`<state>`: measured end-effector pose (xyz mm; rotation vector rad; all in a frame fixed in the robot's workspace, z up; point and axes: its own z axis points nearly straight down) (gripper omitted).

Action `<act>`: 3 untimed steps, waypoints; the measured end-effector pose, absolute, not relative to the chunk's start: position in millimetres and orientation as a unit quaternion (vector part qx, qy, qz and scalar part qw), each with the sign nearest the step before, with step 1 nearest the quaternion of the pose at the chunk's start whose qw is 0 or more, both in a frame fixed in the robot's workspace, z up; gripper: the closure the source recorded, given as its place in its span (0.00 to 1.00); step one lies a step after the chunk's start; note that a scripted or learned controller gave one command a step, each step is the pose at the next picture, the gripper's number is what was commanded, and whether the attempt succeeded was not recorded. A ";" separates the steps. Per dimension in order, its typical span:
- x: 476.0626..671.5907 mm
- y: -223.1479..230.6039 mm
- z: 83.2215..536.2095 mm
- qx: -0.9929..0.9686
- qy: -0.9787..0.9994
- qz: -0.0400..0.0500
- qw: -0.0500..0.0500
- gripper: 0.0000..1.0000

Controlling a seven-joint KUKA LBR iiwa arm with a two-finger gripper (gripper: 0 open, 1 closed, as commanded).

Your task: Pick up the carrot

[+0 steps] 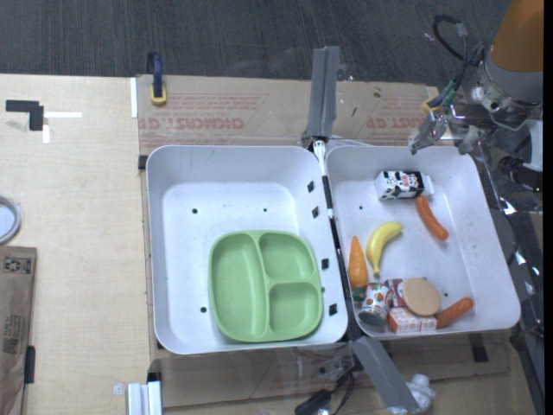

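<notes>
although the carrot point(357, 263) lay in the right bin point(484, 232), it sat hard against that bin's left wall, just beside the banana point(383, 241) and near a small clutter of packets point(389, 305) at the front. it was a short orange piece, pointed at the far end and wider toward the front, lying roughly lengthwise along the wall. judging by its look it was a light, rigid toy with a smooth, fairly slick skin, so it would probably not deform under pressure but could squirt out of a poor pinch. the best hold seemed to be across its thicker middle, fingers closing from the wall side and the banana side, though the wall left little room for the outer finger.

the arm stood at the far right corner, its orange band point(521, 24) high above the bin rim, with the end effector point(449, 128) over the bin's far edge, well apart from the carrot. nothing showed in its grasp; whether it was apart or together could not be told from this view. two orange sausages point(431, 218) in the same bin could be mistaken for the target.
</notes>
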<state>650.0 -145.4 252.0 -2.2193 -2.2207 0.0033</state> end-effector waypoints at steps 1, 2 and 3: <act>618.7 -97.9 148.2 -0.638 -0.770 0.001 0.001 0.00; 560.6 -129.0 92.5 -0.591 -0.807 0.001 0.001 0.00; 571.1 -98.4 91.0 -0.586 -0.810 0.000 0.000 0.00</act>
